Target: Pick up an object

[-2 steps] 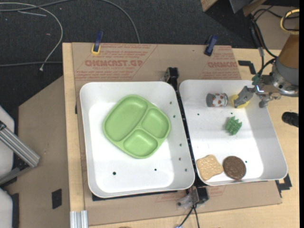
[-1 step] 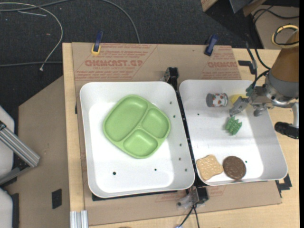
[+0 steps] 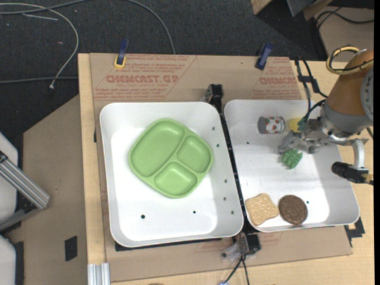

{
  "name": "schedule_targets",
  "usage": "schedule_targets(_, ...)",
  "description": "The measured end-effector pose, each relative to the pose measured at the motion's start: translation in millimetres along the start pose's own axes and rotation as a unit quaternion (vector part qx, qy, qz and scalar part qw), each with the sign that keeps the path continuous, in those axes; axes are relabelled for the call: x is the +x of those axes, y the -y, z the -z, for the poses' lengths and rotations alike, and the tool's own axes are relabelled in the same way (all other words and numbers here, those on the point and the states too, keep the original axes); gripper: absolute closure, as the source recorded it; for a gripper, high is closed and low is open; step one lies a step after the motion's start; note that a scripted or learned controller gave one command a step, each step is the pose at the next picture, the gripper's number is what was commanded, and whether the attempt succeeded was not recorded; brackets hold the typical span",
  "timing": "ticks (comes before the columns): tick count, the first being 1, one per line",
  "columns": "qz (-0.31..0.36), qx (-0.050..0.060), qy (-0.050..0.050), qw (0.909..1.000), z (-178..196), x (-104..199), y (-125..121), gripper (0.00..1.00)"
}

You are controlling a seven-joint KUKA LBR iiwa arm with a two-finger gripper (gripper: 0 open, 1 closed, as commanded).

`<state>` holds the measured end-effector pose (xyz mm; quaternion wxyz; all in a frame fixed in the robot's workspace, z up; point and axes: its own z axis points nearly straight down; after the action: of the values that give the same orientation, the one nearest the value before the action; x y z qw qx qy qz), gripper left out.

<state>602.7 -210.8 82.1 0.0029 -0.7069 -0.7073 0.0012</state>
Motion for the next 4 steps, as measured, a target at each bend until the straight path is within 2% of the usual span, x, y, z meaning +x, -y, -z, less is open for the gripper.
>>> schedule_targets(1, 0.0, -0.004, 0.001, 1.0, 15, 0, -2, 1.0)
schedule_targets(4, 0.0, -0.006, 0.002, 1.0, 171, -7, -9, 1.0)
